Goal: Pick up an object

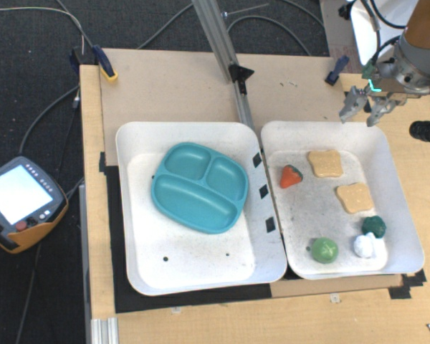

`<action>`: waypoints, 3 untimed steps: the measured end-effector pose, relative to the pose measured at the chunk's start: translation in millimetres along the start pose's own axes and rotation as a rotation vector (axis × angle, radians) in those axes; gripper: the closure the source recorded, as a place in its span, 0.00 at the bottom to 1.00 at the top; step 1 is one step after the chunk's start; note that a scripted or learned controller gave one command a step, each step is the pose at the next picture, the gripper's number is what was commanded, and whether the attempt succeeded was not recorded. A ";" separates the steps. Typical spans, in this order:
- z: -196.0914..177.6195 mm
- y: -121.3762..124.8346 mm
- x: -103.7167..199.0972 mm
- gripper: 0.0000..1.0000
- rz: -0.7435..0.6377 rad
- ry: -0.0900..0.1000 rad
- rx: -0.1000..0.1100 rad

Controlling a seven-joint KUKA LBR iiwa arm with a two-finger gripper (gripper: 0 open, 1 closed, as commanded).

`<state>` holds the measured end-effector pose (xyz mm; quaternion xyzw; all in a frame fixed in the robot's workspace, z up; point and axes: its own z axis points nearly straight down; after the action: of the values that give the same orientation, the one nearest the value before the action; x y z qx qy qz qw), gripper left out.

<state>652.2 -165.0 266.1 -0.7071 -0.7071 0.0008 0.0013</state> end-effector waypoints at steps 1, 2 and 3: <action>-1.6 0.7 0.1 0.00 -0.001 -0.001 -0.003; 47.8 -5.2 8.7 0.00 -0.001 0.001 0.003; 96.5 -12.8 2.7 0.00 0.001 0.000 0.003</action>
<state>639.1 -162.2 169.6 -0.7074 -0.7068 0.0017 0.0026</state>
